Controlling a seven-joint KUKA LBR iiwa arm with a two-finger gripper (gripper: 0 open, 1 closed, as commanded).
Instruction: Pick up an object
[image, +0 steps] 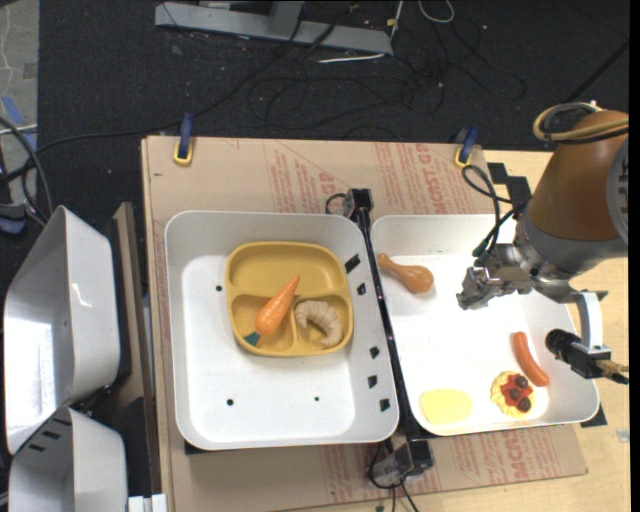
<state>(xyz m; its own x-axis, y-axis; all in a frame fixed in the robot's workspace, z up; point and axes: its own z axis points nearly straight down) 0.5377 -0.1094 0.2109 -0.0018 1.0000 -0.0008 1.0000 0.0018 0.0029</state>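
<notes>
Camera view: hanging the gripper (487, 288) low over the far half of the right bin (590, 400), closer to its right wall than its left, with nothing showing in its grasp. Whether parted or clenched, not telling from this slant; too dark and small there.

Judging the step as the approach, with no object yet chosen for certain. Taking the drumstick (405, 273) as the likeliest target, it being the nearest piece, lying just beside the gripper toward the bin's far-left corner and apart from it. Lying flat there, slanting its long axis from that far-left corner toward the bin's middle, pointing the thin bone end at the left wall and the thick end at the gripper.

Calling, probably, for shifting toward the left wall, turning the wrist so as to close across that slanted axis rather than along it, then lowering over the thick part.

Resting elsewhere in the same bin: the sausage (530, 358) near the right wall, the yellow disc (445, 405) and the small pizza (517, 394) along the near edge.

Sitting in the left bin (190, 400): the yellow plate (250, 262), holding the carrot (277, 306) and the shrimp (320, 320) in separate compartments.
</notes>
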